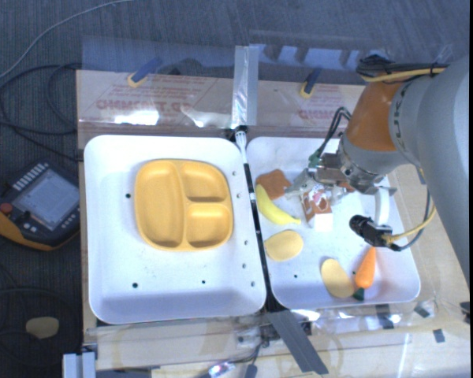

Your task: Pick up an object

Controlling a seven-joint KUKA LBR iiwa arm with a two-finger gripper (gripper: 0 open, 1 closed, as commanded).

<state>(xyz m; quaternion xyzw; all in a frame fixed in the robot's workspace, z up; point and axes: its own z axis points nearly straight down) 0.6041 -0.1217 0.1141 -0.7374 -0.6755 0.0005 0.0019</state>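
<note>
Two shallow white bins are seen side by side, smooth and glossy with rounded corners. The left bin (110,211) bears a yellow three-compartment tray (184,204) of moulded plastic. The right bin (402,286) holds a curved banana (273,208), a brown bread-like slice (273,182), a pale round chip (284,246), a yellow oval piece (336,277), a tapered orange carrot (366,268) and a white-and-red packet (317,206). The gripper (325,178) is lowered just above the packet; whether it is spread or closed cannot be told.
</note>
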